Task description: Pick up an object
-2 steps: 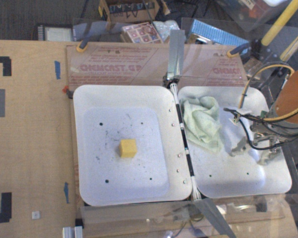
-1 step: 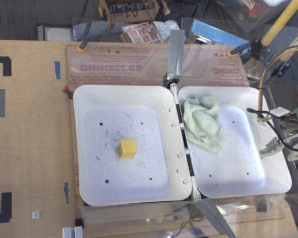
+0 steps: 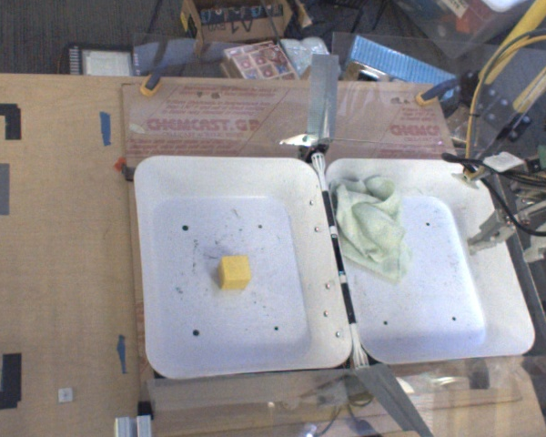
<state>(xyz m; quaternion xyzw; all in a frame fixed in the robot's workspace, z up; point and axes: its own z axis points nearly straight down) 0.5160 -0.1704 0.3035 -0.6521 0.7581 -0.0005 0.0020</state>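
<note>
A small yellow block (image 3: 236, 272) lies on the floor of the left bin (image 3: 164, 198), a little left of that bin's centre. A crumpled pale green cloth (image 3: 373, 226) rests in the right bin (image 3: 491, 326), bunched against its left wall and reaching toward the back corner.
A metal divider strip (image 3: 337, 271) runs between the two bins. A clear sheet (image 3: 255, 121) leans behind them, held by clamps. Cables and brackets (image 3: 510, 208) crowd the right bin's right rim. Wooden bench (image 3: 55, 244) stretches to the left.
</note>
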